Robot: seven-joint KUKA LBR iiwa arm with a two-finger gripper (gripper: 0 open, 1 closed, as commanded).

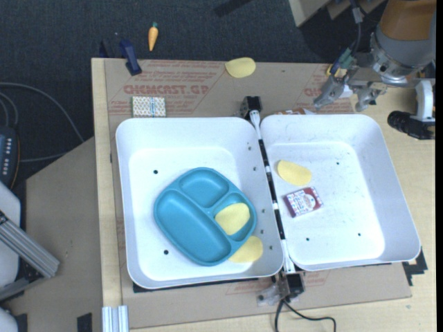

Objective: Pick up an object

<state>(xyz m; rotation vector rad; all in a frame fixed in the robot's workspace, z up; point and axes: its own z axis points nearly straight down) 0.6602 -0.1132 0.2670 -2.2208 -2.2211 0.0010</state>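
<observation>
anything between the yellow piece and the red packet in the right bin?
No. In the camera view the yellow piece sits just above the red packet, with bare white bin floor between them.

Red packet [302,203] flat in right bin [387,185]

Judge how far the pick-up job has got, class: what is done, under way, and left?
Done: nothing looks lifted. The flat yellow oval piece and the small red-and-white packet lie on the right white bin floor. Under way: the gripper hangs above that bin's back edge. Left: descend, grasp, lift.
</observation>
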